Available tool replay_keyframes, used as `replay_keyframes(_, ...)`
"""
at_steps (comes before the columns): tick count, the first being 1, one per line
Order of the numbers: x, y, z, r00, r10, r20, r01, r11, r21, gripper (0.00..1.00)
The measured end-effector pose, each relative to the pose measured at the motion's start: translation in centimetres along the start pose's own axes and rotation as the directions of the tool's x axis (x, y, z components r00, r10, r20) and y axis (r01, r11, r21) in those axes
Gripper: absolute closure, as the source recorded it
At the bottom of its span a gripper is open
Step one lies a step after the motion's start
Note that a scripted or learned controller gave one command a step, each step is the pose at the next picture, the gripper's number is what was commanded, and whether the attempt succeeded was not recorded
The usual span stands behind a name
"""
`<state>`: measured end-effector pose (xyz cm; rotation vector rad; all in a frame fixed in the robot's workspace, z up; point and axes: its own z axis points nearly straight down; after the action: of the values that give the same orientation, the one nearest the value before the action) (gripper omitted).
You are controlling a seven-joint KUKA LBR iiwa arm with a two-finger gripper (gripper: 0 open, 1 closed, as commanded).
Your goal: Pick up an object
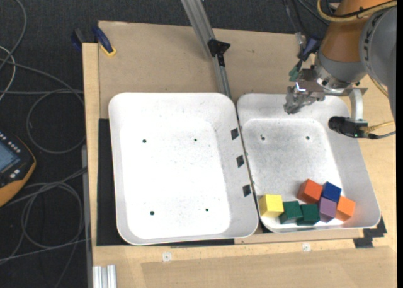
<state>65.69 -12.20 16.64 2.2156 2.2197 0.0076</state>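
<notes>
The gripper (295,105) is hanging over the right bin's (352,154) far edge, whether spread or pressed together I cannot tell. The blocks (308,205) are lying clustered at its near edge, well apart.

Legible text: none. No lettering, brand, number or sign can be read on either white bin (170,107), the bench (252,47) or the coloured blocks (308,203).
</notes>
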Motion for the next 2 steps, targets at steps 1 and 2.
replay_keyframes(1,-0.6,-0.3,-6.2,1.000,0.002,0.002,-0.002,1.000,-0.002,1.00)
replay_keyframes(2,-0.6,-0.1,-8.2,1.000,0.001,0.000,-0.001,1.000,0.002,1.00)
